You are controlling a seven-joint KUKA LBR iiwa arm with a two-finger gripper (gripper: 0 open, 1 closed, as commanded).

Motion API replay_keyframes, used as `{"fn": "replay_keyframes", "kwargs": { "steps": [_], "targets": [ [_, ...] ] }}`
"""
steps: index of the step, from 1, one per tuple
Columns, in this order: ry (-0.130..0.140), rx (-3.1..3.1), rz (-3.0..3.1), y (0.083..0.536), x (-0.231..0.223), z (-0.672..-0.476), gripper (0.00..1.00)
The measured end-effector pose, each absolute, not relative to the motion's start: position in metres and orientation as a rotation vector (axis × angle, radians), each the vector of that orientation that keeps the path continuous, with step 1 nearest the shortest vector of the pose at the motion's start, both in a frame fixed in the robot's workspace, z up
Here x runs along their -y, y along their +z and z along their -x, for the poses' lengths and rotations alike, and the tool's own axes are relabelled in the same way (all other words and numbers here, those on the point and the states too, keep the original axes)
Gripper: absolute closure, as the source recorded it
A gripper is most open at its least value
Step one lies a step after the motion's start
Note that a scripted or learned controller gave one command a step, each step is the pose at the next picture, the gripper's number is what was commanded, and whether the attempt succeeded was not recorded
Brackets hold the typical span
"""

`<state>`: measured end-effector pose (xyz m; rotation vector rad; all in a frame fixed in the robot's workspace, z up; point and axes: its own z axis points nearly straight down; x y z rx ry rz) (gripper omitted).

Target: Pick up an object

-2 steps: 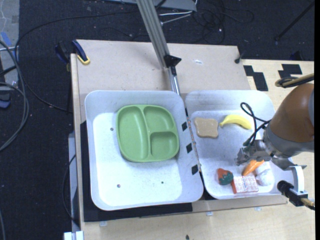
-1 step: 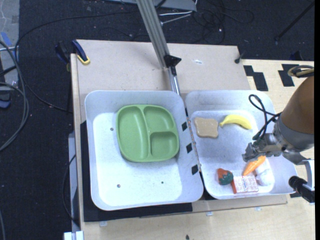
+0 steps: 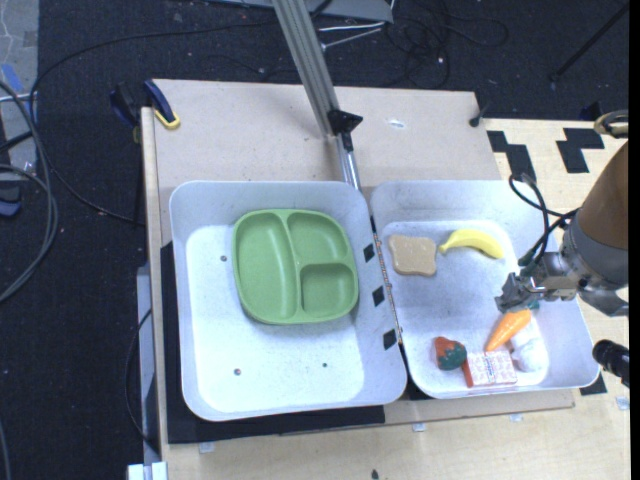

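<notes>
The gripper [image 3: 520, 295] hangs low over the right bin [image 3: 455, 196], close to its right wall, at the end of the grey arm [image 3: 600, 238] coming in from the right. From here it shows as a small dark cluster, and I cannot tell whether it is open or closed, or whether it has anything in it.

Just below it lies a carrot [image 3: 508, 329], its orange body slanting down and away to the left, the upper end right at the gripper; whether the two touch I cannot tell. Beside the carrot, to the gripper's lower right, sits a white object [image 3: 530, 351], and below that a red and white packet [image 3: 489, 369]. Further to the lower left is a red and green item [image 3: 449, 353]. Up and to the left of the gripper lies a banana [image 3: 473, 242], and beyond it a slice of bread [image 3: 412, 256].

Well away to the left, the left bin [image 3: 200, 368] carries a green divided plate [image 3: 296, 266].
</notes>
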<state>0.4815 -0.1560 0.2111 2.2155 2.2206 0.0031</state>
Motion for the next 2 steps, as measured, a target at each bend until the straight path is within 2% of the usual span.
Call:
{"fn": "replay_keyframes", "kwargs": {
  "steps": [1,2],
  "targets": [
    [0.003,-2.228,-2.213,0.223,0.111,-0.5,1.0],
    [0.002,-2.23,-2.214,0.221,0.061,-0.507,1.0]
  ]
}}
